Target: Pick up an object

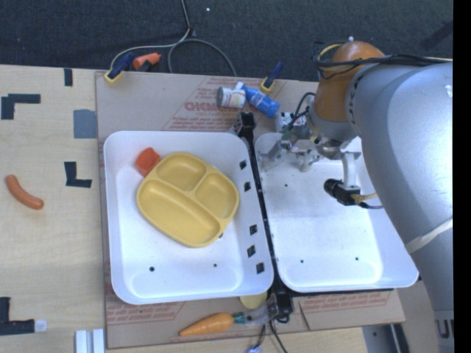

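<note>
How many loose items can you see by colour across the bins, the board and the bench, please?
Yellow: 1, the divided plate in the left bin.
Orange or red: 3, the block beside the plate, the carrot below the bins, the sausage on the bench.
Blue and white: 1, the bottle behind the bins.
Total: 5

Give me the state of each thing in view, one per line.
Yellow tray: flat in the left bin, upright.
Orange block: in the left bin, at the tray's edge.
Right bin: arm over its far end.
Carrot: on the bench, outside the bins.
Sausage: on the bench, far left.
</note>
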You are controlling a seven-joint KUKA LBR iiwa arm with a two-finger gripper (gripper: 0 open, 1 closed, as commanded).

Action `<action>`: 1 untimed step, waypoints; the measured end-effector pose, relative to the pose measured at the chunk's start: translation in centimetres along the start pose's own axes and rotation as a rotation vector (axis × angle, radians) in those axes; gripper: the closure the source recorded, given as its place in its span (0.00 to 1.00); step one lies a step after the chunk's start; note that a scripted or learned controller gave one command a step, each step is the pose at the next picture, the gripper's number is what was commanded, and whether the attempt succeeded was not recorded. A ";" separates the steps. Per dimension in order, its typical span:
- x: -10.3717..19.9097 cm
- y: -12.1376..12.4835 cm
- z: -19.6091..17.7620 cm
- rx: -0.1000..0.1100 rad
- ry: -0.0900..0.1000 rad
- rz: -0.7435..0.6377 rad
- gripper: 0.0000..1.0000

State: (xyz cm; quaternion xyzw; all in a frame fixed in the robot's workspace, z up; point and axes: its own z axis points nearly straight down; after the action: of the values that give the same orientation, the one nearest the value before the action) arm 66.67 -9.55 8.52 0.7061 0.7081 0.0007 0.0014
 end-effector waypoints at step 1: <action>0.1 0.1 0.0 0.002 -0.002 0.002 0.00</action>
State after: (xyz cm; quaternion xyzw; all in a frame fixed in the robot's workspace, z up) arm 66.74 -9.48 8.53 0.7068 0.7074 -0.0008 0.0011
